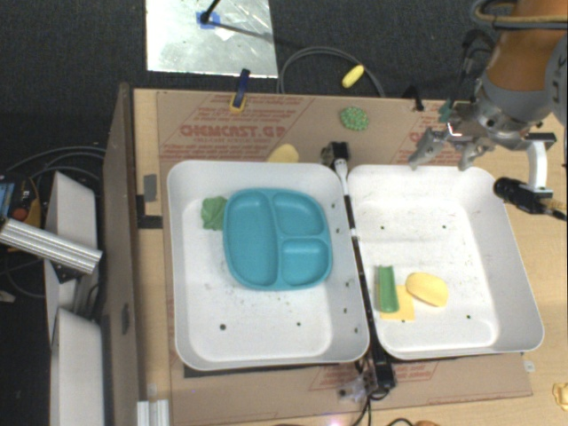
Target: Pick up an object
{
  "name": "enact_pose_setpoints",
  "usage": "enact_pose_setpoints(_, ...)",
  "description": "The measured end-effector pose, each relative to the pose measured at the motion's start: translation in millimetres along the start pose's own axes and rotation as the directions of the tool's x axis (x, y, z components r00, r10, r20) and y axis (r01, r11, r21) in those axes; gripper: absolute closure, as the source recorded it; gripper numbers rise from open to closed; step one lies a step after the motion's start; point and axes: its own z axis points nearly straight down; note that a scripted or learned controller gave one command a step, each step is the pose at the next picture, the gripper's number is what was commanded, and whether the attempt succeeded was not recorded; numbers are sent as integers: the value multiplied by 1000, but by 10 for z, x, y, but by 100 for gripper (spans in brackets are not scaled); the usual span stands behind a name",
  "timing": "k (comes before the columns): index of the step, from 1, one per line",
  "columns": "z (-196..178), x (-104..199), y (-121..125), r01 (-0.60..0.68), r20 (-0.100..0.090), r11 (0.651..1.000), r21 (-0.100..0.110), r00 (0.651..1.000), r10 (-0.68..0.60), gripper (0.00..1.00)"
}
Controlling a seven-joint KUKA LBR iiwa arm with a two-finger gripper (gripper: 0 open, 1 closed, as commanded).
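Two white bins (266,344) sit on the table; end effector (446,152) hangs released above the right bin's far edge.

One fixed camera looks steeply down on both bins (266,349) from fairly near, arm (524,51) at two o'clock.
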Motion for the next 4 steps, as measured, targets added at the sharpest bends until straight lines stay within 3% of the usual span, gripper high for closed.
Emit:
enact_pose_setpoints(1,1754,-93,-886,-6,-2,1000,10,1000,6,0)
enact_pose_setpoints(2,1587,-733,-115,-2,6,1000,-9,1000,2,0)
enact_pose_setpoints(3,341,-975,208,1,7,1000,-16,1000,-1,0)
enact_pose_setpoints(4,1641,-688,79,2,-3,1000,9,1000,-2,0)
